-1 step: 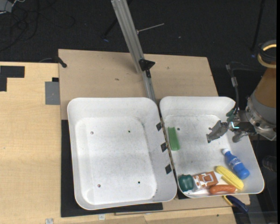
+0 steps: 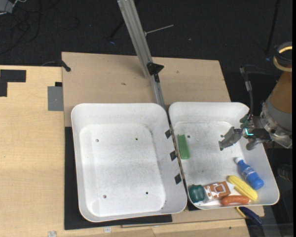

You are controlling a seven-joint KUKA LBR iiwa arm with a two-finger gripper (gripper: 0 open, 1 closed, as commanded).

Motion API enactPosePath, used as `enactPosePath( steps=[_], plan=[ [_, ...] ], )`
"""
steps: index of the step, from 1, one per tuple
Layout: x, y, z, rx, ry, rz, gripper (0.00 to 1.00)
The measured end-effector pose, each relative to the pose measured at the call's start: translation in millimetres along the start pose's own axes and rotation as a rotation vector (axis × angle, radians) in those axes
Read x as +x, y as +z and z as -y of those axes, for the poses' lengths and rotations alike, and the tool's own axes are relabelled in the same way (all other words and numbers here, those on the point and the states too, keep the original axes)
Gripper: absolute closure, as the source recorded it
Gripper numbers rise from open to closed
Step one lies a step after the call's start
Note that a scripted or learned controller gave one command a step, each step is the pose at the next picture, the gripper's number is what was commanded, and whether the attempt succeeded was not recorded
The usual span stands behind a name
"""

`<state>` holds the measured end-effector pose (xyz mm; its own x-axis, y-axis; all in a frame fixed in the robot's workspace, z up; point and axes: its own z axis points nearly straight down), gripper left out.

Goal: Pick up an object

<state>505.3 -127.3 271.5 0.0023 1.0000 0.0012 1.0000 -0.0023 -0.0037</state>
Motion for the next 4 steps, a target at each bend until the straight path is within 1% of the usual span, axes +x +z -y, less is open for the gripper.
enactPosePath(
  steps=[1,2,3,4],
  plan=[
    [4,64,3,0.006,-0.002,-0.001,0.00],
    [-5,120,4,0.006,-0.001,-0.001,0.00],
    [-4,174,6,0.006,-0.001,-0.002,0.00],
    [-6,162,5,0.002,0.006,0.000,1.00]
  ],
)
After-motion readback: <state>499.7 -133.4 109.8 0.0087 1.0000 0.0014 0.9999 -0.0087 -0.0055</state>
